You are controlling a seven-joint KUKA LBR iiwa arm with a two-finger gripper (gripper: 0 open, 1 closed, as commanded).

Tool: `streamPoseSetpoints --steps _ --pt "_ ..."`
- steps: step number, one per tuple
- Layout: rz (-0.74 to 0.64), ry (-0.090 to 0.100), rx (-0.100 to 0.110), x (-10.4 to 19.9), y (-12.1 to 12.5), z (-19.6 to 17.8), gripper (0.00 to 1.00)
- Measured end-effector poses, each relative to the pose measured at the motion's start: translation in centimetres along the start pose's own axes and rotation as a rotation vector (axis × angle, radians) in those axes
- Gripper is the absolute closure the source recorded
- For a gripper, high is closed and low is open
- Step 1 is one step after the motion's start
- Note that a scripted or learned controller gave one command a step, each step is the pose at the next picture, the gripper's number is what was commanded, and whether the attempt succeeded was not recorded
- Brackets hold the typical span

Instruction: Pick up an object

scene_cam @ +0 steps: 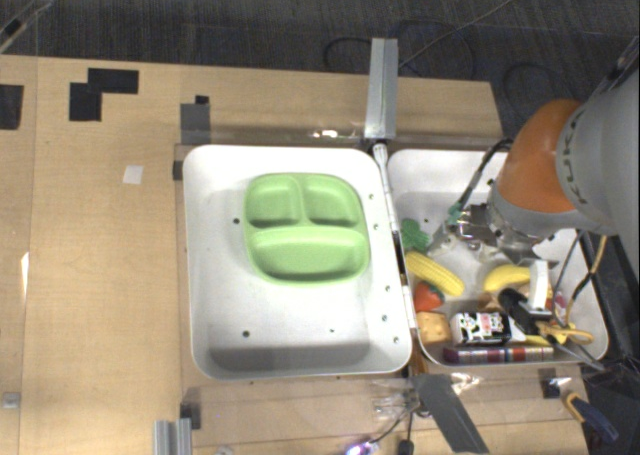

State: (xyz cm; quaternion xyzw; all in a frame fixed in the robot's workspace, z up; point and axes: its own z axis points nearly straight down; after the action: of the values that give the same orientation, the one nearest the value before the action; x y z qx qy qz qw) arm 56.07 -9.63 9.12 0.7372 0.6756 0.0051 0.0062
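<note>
two white bins [215, 343], one green tray [303, 225] in the left; two bananas [434, 274], right bin; end effector [472, 230] grip unclear

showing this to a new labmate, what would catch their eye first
The bright green divided tray lying alone in the left bin stands out most. Next, the grey arm's orange band at the right, hanging over the right bin, where yellow bananas and other small items crowd the near end.

green tray [303, 226], white bins [215, 273], yellow banana [435, 274]
</note>
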Motion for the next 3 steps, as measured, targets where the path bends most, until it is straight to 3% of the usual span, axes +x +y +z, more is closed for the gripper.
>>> streamPoseSetpoints --steps 1,2,3 --pt "-0.219 -0.001 -0.010 0.1 -6.6 -0.2 0.00" --pt "-0.511 -0.001 -0.004 -5.2 -6.4 -0.3 0.00" --pt "-0.021 0.004 0.003 -5.2 -6.5 -0.1 0.00"
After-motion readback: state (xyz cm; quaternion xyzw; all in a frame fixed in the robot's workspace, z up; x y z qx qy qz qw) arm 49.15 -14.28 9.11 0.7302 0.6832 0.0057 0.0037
